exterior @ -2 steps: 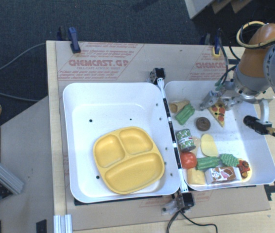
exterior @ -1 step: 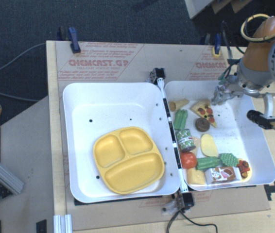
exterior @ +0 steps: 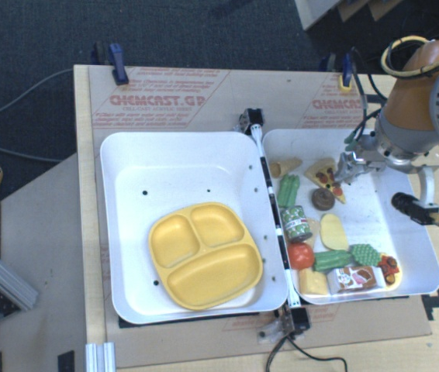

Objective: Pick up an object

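Note:
The right bin (exterior: 406,239) holds several toy foods. A pizza slice (exterior: 324,177) lies at its back, with a brown round piece (exterior: 323,199) just in front of it. My gripper (exterior: 350,163) hangs over the back of this bin, immediately right of the pizza slice, and nothing is seen held in it. Along the bin's left wall lie a tan piece (exterior: 285,167), a green vegetable (exterior: 288,190), a small can (exterior: 295,225) and a red tomato (exterior: 300,255). A pale yellow oval (exterior: 333,232) lies mid-bin.
The left bin (exterior: 126,169) carries a yellow divided plate (exterior: 204,256). Crowded at the right bin's front edge are a green pickle (exterior: 332,260), a bumpy green piece (exterior: 364,253), a white-and-red box (exterior: 355,279) and a red berry (exterior: 390,266). A black fitting (exterior: 412,206) hangs off the arm.

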Available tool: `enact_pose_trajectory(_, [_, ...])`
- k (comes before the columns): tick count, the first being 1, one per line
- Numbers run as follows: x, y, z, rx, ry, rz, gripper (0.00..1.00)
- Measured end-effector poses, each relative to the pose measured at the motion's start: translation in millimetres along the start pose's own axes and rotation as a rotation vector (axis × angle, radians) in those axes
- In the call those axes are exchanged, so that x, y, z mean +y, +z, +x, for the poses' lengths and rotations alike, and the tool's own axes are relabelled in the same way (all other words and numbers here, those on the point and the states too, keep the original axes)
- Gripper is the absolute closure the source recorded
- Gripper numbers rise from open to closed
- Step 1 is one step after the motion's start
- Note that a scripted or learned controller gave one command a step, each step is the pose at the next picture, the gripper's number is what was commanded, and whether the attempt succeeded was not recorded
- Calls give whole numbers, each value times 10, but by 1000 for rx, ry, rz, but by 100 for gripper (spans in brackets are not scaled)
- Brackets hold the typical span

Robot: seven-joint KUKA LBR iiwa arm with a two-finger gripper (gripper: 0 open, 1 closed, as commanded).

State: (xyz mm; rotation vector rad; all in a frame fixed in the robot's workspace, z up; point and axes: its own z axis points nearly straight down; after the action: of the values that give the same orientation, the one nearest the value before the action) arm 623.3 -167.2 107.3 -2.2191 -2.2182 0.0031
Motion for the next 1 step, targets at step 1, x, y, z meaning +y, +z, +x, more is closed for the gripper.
enact_pose_trajectory(1, [14,4,-6,-1,0,-3,0])
